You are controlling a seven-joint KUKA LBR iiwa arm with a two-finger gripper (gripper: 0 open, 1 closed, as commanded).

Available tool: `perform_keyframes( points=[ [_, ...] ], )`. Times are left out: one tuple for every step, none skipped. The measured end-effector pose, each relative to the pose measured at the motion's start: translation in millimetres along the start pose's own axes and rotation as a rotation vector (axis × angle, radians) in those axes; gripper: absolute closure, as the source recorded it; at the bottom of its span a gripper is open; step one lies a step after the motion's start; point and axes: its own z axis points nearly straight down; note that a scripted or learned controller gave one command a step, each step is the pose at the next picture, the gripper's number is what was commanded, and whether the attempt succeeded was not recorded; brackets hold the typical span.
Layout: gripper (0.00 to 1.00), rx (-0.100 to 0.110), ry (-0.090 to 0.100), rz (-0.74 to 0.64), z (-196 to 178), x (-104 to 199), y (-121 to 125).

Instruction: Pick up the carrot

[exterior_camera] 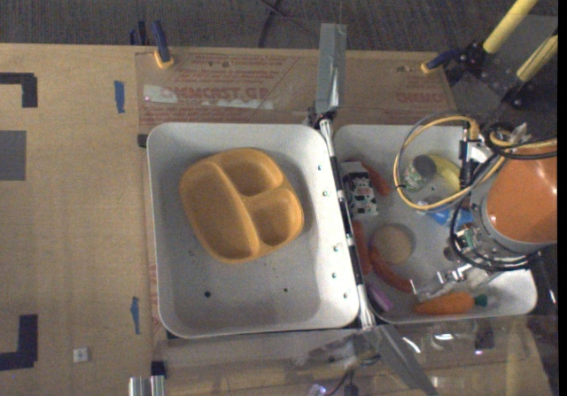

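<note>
your gripper [454, 277] hovered just above the carrot [444, 303], its grip state unclear to you, the carrot not yet lifted.

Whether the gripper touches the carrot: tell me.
Cannot tell. In the camera view the gripper sits just above the carrot, too blurred to show contact or gap.
</note>
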Motion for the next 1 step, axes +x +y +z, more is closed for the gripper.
perform_keyframes(
  points=[
    [1.0,0.003,-0.005,0.003,-8.0,-2.4,-1.8]
  ],
)
